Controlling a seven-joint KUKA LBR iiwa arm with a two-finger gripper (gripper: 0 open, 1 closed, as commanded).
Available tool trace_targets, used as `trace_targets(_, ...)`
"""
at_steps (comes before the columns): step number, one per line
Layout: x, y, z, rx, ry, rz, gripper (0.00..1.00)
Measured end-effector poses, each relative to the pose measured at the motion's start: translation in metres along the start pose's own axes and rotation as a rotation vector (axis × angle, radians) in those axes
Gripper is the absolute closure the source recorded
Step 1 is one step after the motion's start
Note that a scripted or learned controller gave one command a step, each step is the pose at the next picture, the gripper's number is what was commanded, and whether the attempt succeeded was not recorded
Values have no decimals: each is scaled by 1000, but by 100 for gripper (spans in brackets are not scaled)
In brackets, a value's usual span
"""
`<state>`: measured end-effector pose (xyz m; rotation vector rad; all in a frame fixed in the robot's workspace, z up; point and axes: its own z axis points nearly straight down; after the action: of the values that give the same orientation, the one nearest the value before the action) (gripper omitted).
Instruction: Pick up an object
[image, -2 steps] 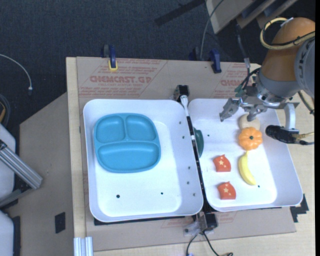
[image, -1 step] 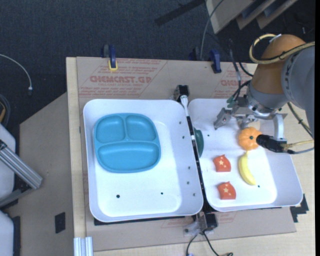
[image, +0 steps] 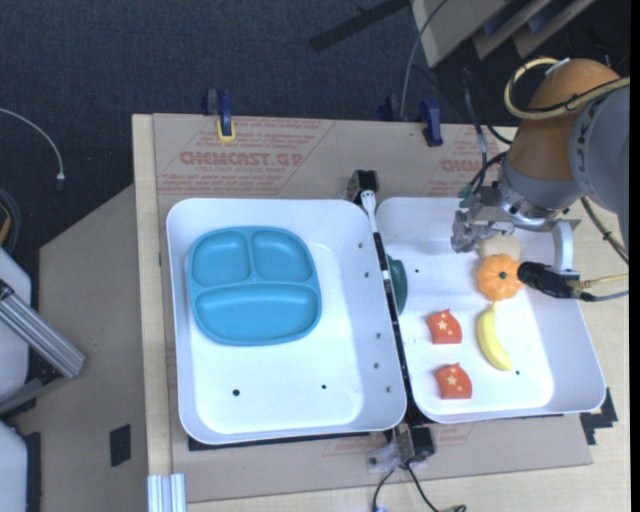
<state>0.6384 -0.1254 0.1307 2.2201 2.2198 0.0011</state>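
Nearest the camera in the right bin (image: 570, 395): a red block (image: 453, 381) w/ a yellow star on it, sitting near the front wall. Just behind it, a second red block (image: 444, 327), same look, apart from the first. To the right of those two lies a banana (image: 492, 339), lengthwise near-to-far, not touching either block. Behind the banana, close to its far tip, a small orange pumpkin (image: 499, 277). A dark green thing (image: 398, 284) sits against the left wall of this bin, partly hidden by the rim, can't tell what it is.

Left bin (image: 300, 410) holds a blue divided plate (image: 256, 284) in its far-left part; rest of that floor is bare white.

Farthest back in the right bin: the gripper (image: 472, 232), hanging off the grey/orange arm, low over the far part of the floor, just left of and behind the pumpkin. Nothing visible between the tips, and whether they're spread or closed I can't tell from this angle.

Step, as I judge it: approach/positioning, no grasp yet. Pumpkin is the closest candidate. Next move prob needs a short shift right and toward the near side to centre over it, then a straight drop; it's round, so an off-centre pinch could make it roll away
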Motion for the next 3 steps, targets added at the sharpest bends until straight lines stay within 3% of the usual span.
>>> trace_targets(2,-1,8,-108,-7,-1,-1,100)
trace_targets(3,0,9,-109,-2,0,-1,100)
